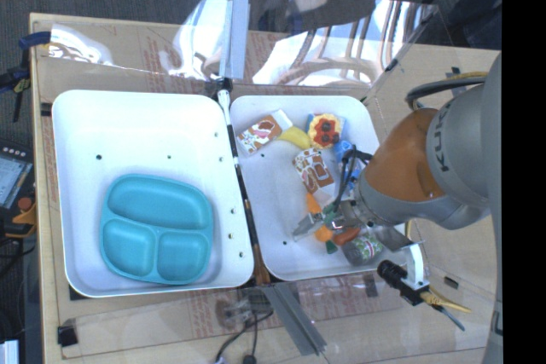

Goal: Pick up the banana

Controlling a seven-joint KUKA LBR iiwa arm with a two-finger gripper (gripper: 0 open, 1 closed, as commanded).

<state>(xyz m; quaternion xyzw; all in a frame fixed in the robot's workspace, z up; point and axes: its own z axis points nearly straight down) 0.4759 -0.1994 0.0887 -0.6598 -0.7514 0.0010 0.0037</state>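
Partly hidden banana, gripper blurred among toys

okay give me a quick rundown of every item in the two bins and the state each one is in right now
banana: lying flat near the right bin's far wall, not gripped.
blue tray: right way up in the left bin.
right bin: holds the small toy items.
gripper: low over the right bin's near end, away from the banana.
pizza slice toy: lying flat beside the banana.
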